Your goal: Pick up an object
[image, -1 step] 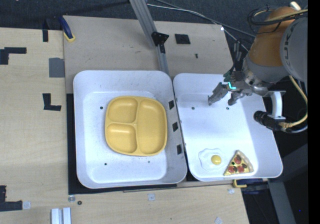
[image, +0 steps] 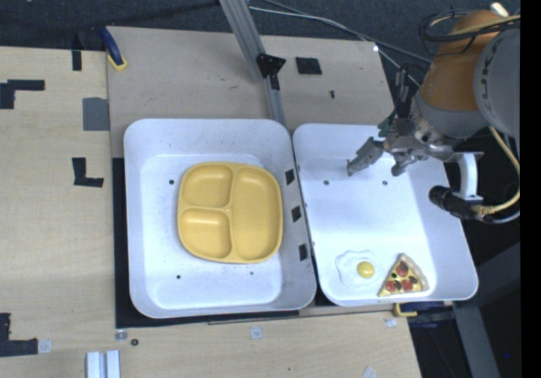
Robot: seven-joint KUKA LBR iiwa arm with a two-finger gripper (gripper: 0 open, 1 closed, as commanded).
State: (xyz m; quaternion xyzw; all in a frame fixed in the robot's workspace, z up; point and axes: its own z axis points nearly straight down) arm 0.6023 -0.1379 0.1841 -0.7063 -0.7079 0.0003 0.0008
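Nearest the camera, a toy fried egg [image: 357, 268] and a toy pizza slice [image: 403, 276] lie just beside each other at the near edge of the right bin [image: 439, 232]. In the left bin [image: 152, 199] sits a yellow divided plate [image: 230, 212]. Farther back, my pincer [image: 377, 161] hangs over the right bin's far part, fingers spread wide, nothing between them.

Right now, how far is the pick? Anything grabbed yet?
Done: nothing lifted. The fried egg toy and pizza slice toy lie on the right bin floor at its near edge; the yellow divided plate sits in the left bin. In hand: the gripper is open over the right bin's far end, holding nothing. Left: descend, grasp, lift.
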